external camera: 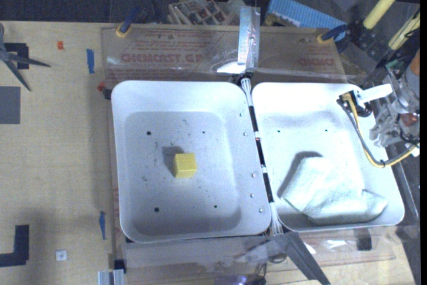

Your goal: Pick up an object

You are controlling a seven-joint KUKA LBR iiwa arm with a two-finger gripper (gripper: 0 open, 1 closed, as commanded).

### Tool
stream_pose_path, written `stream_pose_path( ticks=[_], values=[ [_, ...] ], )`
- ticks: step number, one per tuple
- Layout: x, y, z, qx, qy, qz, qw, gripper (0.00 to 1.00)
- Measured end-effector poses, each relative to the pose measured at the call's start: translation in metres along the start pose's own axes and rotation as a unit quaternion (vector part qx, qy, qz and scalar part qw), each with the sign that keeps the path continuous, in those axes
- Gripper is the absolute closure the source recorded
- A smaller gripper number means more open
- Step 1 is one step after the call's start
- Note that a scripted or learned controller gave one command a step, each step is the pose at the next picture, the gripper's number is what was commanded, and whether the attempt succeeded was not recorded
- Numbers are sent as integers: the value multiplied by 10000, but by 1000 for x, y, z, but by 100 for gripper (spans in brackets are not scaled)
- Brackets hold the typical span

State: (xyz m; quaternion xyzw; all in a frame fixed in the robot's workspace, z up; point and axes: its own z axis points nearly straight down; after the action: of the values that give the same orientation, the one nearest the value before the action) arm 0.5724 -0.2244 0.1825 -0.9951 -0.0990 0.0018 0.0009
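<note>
A small yellow cube [185,165] lies near the middle of the left white bin [133,110]. A crumpled white cloth [328,191] rests in the front part of the right white bin [293,103]. My gripper [392,129] hangs at the far right rim of the right bin, above and to the right of the cloth and far from the cube. A yellow cable [365,137] loops down beside it. Nothing is visibly held.
A clear plastic panel with red lettering [173,53] stands behind the bins, with a metal post [248,43] at the divider. Cluttered equipment lies beyond it. Wooden bench surface [53,143] stretches to the left of the bins.
</note>
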Motion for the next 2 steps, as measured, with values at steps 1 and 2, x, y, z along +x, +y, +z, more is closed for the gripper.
stream_pose_path(
  ticks=[1,2],
  values=[
    [47,-2,96,-12,28,-31,10000,100],
    [29,-20,96,-9,28,1,10000,100]
  ],
)
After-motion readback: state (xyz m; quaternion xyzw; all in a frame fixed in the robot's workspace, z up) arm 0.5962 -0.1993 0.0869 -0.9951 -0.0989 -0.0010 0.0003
